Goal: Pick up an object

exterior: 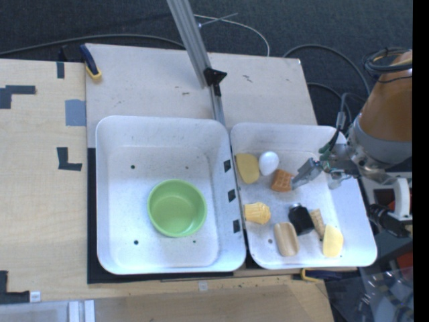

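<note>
We see the grey, orange-banded arm (389, 123) reaching in from the right, its jaws (305, 174) low over the right bin (348, 247); we cannot tell whether they are clenched or released. Nearest us lie a yellow piece (332, 241), a tan bread roll (285, 239), a black block (300, 219) and a corn-like lump (257, 212). Just beside the jaws sits an orange waffle-textured piece (282, 180), beyond it a smooth white egg (269, 162). The left bin (114, 200) holds a round green bowl (176, 208).
</note>
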You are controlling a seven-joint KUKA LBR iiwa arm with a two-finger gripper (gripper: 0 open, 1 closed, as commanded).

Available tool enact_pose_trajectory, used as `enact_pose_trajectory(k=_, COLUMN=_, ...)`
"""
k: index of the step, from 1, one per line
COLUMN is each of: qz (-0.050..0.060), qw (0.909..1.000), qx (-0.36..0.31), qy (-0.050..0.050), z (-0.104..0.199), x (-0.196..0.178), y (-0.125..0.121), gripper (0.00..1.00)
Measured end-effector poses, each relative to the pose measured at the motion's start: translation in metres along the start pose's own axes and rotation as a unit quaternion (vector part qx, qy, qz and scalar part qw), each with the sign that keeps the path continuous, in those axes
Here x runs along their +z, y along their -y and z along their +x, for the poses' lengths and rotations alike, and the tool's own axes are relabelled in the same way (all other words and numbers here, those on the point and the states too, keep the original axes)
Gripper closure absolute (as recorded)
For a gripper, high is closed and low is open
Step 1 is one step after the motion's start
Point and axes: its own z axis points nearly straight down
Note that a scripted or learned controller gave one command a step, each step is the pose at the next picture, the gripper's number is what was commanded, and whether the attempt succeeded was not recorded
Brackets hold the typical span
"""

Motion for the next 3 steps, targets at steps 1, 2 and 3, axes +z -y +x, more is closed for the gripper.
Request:
enact_pose_trajectory(k=1, qz=0.000, qw=1.0000, qx=0.000, qy=0.000, z=0.000, x=0.000, y=0.000, gripper=0.00)
enact_pose_trajectory(k=2, qz=0.003, qw=1.0000, qx=0.000, qy=0.000, z=0.009, x=0.060, y=-0.001, gripper=0.00)
enact_pose_trajectory(k=3, qz=0.003, qw=1.0000, qx=0.001, qy=0.000, z=0.010, x=0.104, y=-0.002, gripper=0.00)
